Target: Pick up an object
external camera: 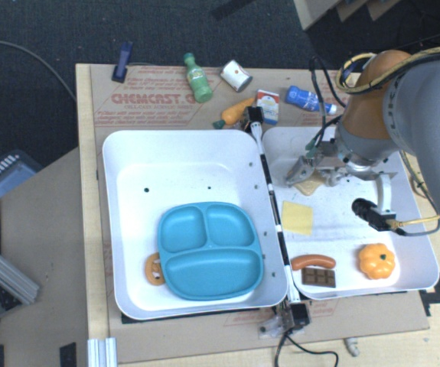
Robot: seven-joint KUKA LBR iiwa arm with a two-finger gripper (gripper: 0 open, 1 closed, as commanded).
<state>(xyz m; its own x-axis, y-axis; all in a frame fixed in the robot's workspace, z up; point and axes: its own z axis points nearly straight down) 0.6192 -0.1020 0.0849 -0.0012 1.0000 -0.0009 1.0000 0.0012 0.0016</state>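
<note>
White bins sit side by side on the counter (158,98). The left bin (128,153) carries a blue divided plate (208,251) with a small brown pretzel (154,269) tucked against its left edge. The right bin (428,275) carries the loose items: a yellow cheese slice (297,217), a sausage (313,262) with a brown block (318,278) just below it, and an orange pumpkin (376,260) near the right wall.

The arm (426,105) reaches in from the right and angles down into the far left corner of the right bin. The gripper (317,173) hangs low there, directly over a tan piece (305,187) that lies flat on the bin floor close to the divider. Judged from this posture, the tan piece is the target and the low, tilted approach suits a flat item near a wall.

Whether the gripper is spread or pressed together cannot be told, nor whether it touches the tan piece. No lift is evident; the piece rests on the floor.

Risk noted: a thin, flat item gives little to pinch.
</note>
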